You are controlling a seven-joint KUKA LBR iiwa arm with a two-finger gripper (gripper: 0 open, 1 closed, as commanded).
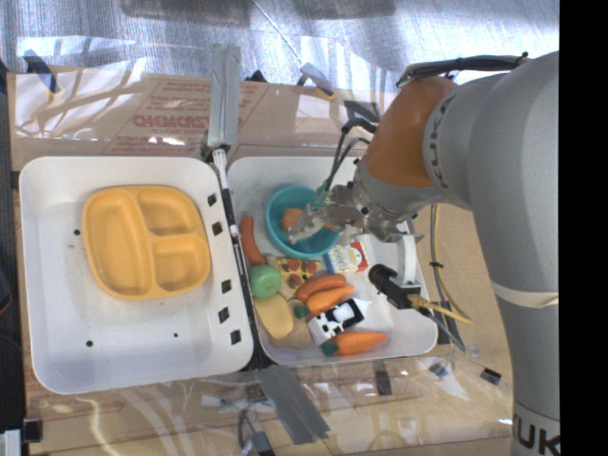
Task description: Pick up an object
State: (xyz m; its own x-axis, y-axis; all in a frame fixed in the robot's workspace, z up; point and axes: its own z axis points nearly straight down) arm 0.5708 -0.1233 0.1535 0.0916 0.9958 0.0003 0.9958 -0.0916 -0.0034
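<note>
While the gripper (318, 218) hovers over one teal bowl (296, 218), its grip unclear, one yellow tray (144, 240) and three carrots (356, 343) lie in two bins (57, 350).

2 bins (38, 283), 1 tray (145, 240), 3 carrots (356, 343)

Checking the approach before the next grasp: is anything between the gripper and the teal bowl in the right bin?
Nothing visible. The gripper hangs right at the teal bowl, over its right rim. The carrots, green apple and other toy food lie in front of the bowl, off that path.
</note>
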